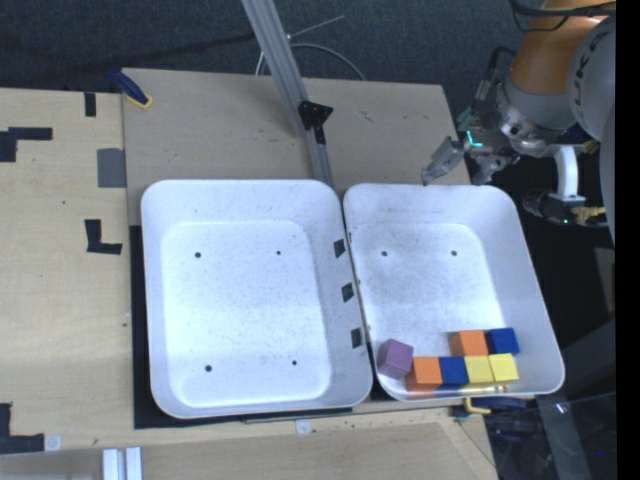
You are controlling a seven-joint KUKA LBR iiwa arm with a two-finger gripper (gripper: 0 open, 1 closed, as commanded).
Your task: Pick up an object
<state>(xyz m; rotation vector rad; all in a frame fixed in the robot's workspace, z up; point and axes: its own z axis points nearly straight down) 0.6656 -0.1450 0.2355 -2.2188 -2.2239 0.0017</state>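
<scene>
White plastic formed the left bin (240, 203), which lay beside the right bin (520, 268); the blocks (455, 360) sat packed in its near corner, their row's long axis running along the near wall; the gripper (455, 163) hung above the far rim, its state impossible to tell. Judging by the crowding, a descent could jam against wall or neighbours.

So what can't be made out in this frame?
- Pincer, camera view: too small and blurred to tell whether it is open or shut.
- Arm: cut off by the top and right edges.
- Blocks in the right bin: packed tight, so the count is uncertain.
</scene>
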